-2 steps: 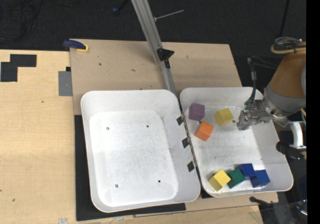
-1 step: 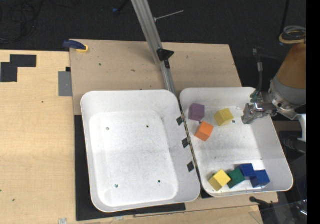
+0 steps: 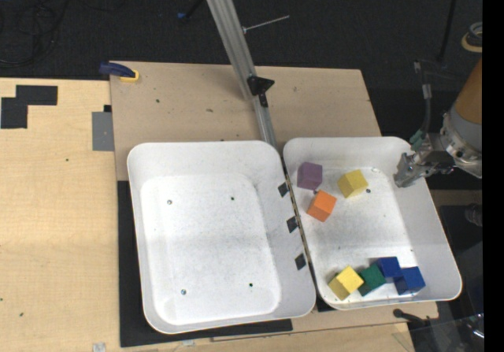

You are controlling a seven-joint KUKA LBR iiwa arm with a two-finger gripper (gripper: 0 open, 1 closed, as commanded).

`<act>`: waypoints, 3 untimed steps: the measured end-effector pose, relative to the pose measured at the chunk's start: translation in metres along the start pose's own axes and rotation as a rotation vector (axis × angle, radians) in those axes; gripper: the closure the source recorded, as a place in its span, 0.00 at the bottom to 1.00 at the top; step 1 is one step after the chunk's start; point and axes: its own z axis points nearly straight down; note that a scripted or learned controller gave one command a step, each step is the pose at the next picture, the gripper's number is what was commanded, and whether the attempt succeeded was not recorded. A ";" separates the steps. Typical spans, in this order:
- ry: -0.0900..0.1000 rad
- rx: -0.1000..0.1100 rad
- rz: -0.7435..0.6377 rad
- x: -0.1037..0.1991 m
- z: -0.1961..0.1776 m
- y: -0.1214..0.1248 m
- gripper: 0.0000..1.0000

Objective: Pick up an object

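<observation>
Two shallow white plastic bins, left (image 3: 157, 165) and right (image 3: 441, 252), smooth, faintly speckled. Pale matt wooden bench top (image 3: 47, 209). Ribbed silver metal rail (image 3: 228, 24), dull sheen. Small matt blocks look like foam or painted wood: purple cube (image 3: 309, 176), yellow cube (image 3: 353, 183), orange cube (image 3: 321, 205). Grey metal gripper (image 3: 405, 169), matt.

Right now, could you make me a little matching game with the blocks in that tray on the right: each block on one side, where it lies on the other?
Blocks:
1. purple block
2. orange block
3. green block
4. blue blocks

Places in the right bin:
A. near edge, between a yellow block and the blue ones
B. near right corner
C. far left, by the divider
D. just in front of the purple one, near the middle

Pairs: 1-C, 2-D, 3-A, 4-B
</observation>
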 end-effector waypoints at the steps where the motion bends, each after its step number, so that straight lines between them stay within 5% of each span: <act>1: 0.000 -0.001 -0.001 -0.001 -0.052 0.001 1.00; 3: 0.003 0.006 -0.005 0.099 -0.036 0.019 1.00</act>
